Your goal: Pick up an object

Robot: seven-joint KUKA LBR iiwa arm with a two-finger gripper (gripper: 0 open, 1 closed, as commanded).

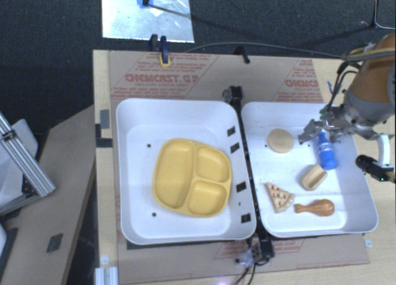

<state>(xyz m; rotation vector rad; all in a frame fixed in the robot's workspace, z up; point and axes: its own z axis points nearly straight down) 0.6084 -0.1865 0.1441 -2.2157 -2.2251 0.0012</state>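
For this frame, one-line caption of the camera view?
Gripper above the blue bottle in the right bin; yellow tray in the left bin.

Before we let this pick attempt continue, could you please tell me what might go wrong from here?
1. The pincer hangs over the blue bottle, which lies flat; it could roll or slip aside on contact.
2. The bread roll and round bun lie near the bottle, so a descent slightly off target might knock one instead.
3. The bottle sits near the right bin's far side, so a push could pin it against the wall.
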